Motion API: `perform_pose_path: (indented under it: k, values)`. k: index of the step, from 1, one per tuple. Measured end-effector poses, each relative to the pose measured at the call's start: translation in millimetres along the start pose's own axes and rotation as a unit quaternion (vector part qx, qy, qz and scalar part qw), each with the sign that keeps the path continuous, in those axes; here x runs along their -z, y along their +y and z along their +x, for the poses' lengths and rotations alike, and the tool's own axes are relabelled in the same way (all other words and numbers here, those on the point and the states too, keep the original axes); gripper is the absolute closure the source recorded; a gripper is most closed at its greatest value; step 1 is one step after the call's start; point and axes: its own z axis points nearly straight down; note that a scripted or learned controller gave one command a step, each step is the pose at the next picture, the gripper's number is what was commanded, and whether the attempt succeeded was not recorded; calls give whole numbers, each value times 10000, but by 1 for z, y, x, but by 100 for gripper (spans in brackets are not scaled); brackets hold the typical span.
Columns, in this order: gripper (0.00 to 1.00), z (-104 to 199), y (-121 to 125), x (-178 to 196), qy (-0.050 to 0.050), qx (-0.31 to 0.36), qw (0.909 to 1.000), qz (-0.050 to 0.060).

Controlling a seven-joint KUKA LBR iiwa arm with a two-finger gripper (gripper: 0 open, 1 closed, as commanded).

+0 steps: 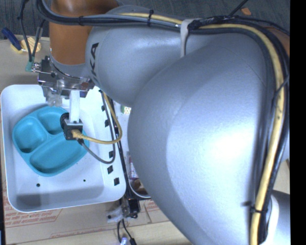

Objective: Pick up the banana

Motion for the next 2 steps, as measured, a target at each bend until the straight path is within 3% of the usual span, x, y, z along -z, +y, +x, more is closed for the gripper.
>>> perform_pose_path:
  k: [1,2]
  values:
    - [100,-71,7,-52,-7,291,9996,-2]
    - [100,-128,-32,-43,0,52,10000,-4]
